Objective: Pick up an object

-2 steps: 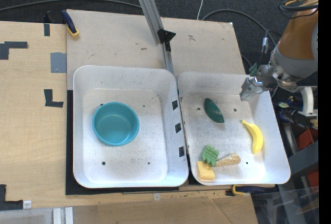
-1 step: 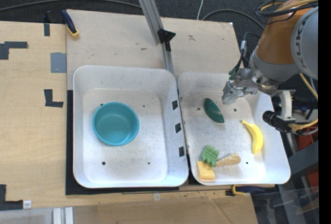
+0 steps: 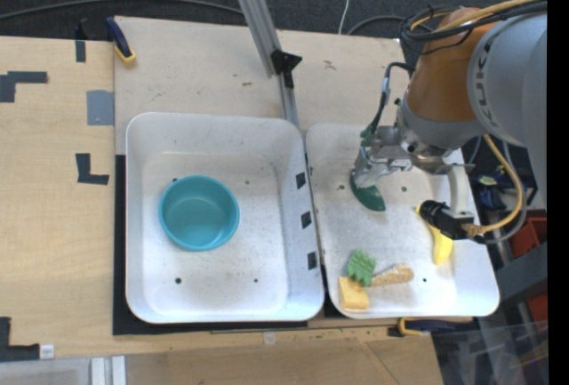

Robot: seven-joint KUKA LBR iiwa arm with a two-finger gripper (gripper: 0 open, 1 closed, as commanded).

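My gripper (image 3: 367,176) hangs over the upper middle of the right bin (image 3: 476,290). A dark green, leaf-shaped thing (image 3: 370,196) lies or hangs directly at its tip, touching it as far as I can see; whether it is gripped is unclear. Near the bin's front edge lie a bright green ruffled piece (image 3: 360,266), a yellow block (image 3: 353,295) and a tan stick (image 3: 392,276), close together. A yellow piece (image 3: 442,248) rests toward the bin's right side.
A teal bowl (image 3: 199,212) stands upright in the left bin (image 3: 142,285), left of centre. A grey metal pole (image 3: 253,5) slants down to the ridge between the two bins. The grey arm with its orange band (image 3: 449,76) covers the right bin's upper right.
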